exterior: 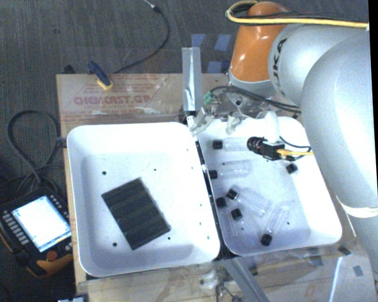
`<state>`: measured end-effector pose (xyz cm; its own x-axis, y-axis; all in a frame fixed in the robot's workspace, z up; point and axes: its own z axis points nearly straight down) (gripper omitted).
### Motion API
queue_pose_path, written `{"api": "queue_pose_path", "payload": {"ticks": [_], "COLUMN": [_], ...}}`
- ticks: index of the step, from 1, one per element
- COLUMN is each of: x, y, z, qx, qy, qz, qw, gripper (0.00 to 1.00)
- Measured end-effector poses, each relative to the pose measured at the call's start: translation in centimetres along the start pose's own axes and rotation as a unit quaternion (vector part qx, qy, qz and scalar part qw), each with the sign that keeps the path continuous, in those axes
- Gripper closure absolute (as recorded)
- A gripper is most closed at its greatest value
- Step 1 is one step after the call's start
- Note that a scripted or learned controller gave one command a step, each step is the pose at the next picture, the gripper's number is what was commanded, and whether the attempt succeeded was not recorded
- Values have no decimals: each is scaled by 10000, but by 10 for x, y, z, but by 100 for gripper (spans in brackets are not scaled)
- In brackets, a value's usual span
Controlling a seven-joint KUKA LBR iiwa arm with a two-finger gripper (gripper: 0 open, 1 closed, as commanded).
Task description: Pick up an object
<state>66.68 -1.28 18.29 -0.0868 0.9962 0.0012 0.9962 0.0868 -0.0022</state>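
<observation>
The camera view shows the gripper (228, 113) at the far edge of the right bin (320, 235); whether it is apart or together cannot be told. Clear tubes with black caps (258, 207) lie scattered nearer the camera. A dark ribbed pad (135, 213) rests in the left bin (83, 184).

Not much here can be read. On the brown board (120, 97) at the bench's far edge, at about eleven o'clock from the left bin (83, 184), there's a line of faded red lettering, but it sits upside down to this view and is too washed out to make out any word. The handheld pendant (35, 228) at nine o'clock on the floor has a lit screen, glaring white, with nothing legible on it.
</observation>
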Motion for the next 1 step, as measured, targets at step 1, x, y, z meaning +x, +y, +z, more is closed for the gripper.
{"api": "queue_pose_path", "payload": {"ticks": [1], "x": [-9], "y": [-31], "z": [-129], "qx": [-19], "qy": [-13], "qz": [-517], "qw": [9987], "gripper": [0]}}
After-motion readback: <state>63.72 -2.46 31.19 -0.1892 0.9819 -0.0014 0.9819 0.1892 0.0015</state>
